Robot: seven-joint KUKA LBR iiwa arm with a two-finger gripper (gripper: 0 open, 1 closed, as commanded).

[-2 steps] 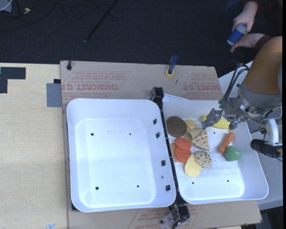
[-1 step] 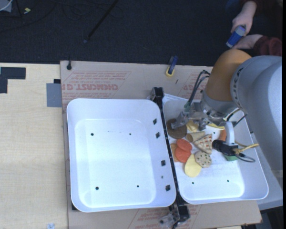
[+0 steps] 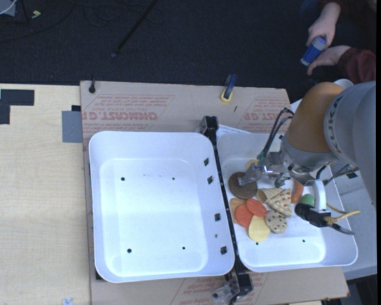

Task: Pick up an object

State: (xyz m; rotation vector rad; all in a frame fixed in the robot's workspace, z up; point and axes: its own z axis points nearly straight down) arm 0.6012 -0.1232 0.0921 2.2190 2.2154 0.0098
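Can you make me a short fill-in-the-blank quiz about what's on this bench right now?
1. The pile of toy food lies in the ____ bin.
2. The arm has a band coloured ____ above its wrist.
3. Both bins are coloured ____.
4. The claw is right above a round ____ piece.

Missing words: right; orange; white; brown

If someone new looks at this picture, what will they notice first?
Probably the big grey arm with its orange band, reaching in from the right over the right bin. Next, the colourful pile of toy food in that bin, against the bare white left bin.
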